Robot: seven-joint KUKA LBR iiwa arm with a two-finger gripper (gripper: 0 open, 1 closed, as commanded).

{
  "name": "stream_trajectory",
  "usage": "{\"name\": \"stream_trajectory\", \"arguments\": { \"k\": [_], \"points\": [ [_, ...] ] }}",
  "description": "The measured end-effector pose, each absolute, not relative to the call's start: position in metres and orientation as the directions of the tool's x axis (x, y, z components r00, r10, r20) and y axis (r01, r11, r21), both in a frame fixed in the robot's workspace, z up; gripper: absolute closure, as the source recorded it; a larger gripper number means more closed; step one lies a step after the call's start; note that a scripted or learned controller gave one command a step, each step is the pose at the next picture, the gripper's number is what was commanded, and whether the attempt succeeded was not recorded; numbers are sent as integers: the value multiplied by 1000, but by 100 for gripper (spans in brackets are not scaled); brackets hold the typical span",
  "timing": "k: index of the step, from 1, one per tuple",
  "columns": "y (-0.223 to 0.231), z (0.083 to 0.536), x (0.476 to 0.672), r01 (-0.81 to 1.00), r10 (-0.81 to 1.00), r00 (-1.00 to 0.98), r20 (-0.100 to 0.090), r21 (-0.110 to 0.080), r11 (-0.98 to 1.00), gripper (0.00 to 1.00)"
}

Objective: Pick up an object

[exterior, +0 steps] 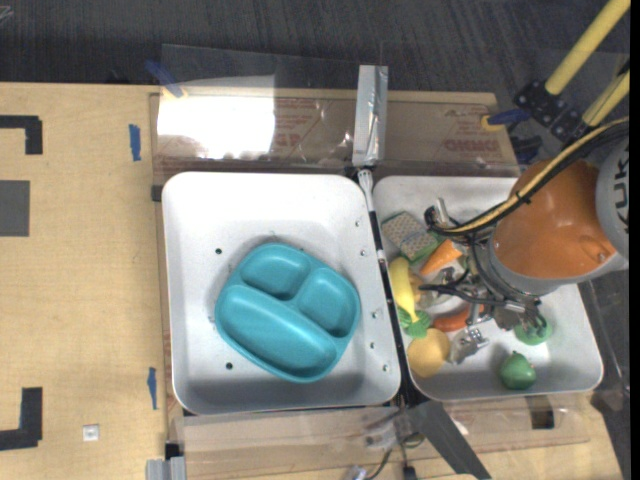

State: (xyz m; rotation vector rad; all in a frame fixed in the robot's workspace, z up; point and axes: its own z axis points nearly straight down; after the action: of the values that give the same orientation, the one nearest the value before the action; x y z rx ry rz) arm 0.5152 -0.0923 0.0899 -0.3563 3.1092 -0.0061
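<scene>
The right bin (580, 368) holds a pile of toy food: a yellow banana (402, 286), a yellow lemon-like fruit (427, 353), a green round fruit (517, 370), an orange piece (441, 258), a red piece (452, 320) and a grey waffle-textured piece (405, 231). My gripper (470, 330) reaches down into this pile from the right, under the orange wrist band (550, 230). Its tips sit close to the red piece and the lemon-like fruit, among cables.
The left bin (200, 218) holds a teal divided plate (288, 308). A metal divider (368, 118) stands behind the bins. The wooden bench (70, 298) spreads to the left. Yellow poles (595, 33) cross the upper right.
</scene>
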Motion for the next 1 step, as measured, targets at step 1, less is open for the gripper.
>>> {"name": "stream_trajectory", "arguments": {
  "k": [1],
  "points": [
    [-101, 90, 504, -426, -426, -904, -16, -8, 904, 0]
  ]
}}
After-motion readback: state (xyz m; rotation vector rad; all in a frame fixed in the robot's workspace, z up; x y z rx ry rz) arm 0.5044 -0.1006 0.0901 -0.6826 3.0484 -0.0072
